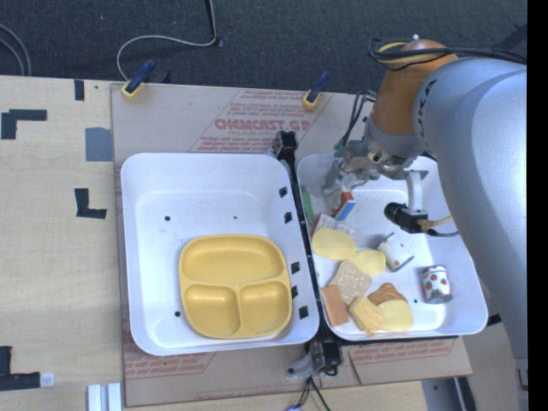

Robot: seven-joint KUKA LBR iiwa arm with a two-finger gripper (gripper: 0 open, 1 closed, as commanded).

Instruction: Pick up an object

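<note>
Grey gripper (342, 187) hangs over the red carton (345, 205); finger spread unclear, so centre squarely on it before closing.

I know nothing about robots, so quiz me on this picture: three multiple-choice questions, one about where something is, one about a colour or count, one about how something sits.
1. Where does the yellow divided tray lie?
A. In the left bin
B. In the right bin
C. On the bare bench

2. How many compartments does that tray have?
A. Two
B. Three
C. Five

3. How does the tray sit?
A. Flat, open side up
B. Propped on edge against the wall
C. Flipped upside down

Answers:
1. A, it rests on the floor of the left bin, while the small food-like items sit in the right bin.
2. B, one long section lies above two smaller ones.
3. A, its hollows face the camera.
</note>
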